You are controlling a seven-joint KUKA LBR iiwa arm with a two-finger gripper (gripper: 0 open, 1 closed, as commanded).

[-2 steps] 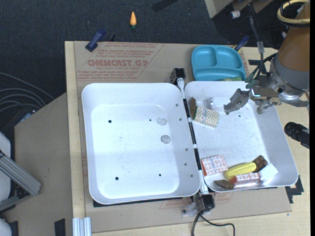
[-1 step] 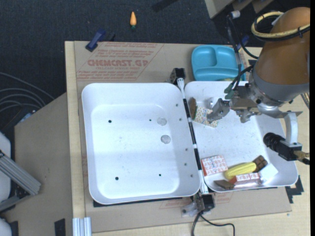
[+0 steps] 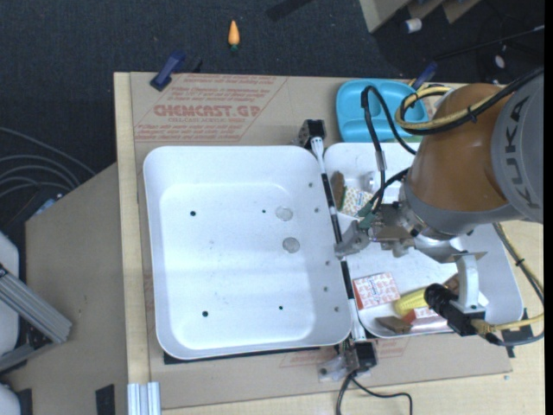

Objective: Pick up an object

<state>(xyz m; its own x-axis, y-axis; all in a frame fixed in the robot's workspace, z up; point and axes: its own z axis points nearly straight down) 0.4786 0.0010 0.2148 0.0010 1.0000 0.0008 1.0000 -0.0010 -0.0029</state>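
Dark carpet surrounds your bench (image 3: 216,102), a tan board printed with red lettering near its far edge. Two shallow white bins sit side by side on it. Your left bin (image 3: 173,232) has only two small grey discs near its right side and a few dark dots on its floor. Your right bin (image 3: 510,275) carries the objects, and much of it is hidden under the arm (image 3: 458,162), whose orange band and grey body cover the bin's far and middle part.

Look first at the near left corner of the right bin: a small white card with a red grid pattern (image 3: 373,290) lies flat there, just beside the bin's left wall. Next to it, toward the near edge, you have a yellow tube-like item (image 3: 410,301) and a brown and red piece (image 3: 410,321) touching it, both partly covered by black hardware from the wrist. Against the far left wall sits a dark brown item (image 3: 337,182), with a speckled, pale packet (image 3: 352,201) just beside it.

Your gripper (image 3: 352,240) reaches low over the bin's left wall, between the packet and the card. It is small and blurred, so you cannot tell how it is set, and nothing is seen in it.

A light blue tray (image 3: 359,111) rests on the bench beyond the right bin.
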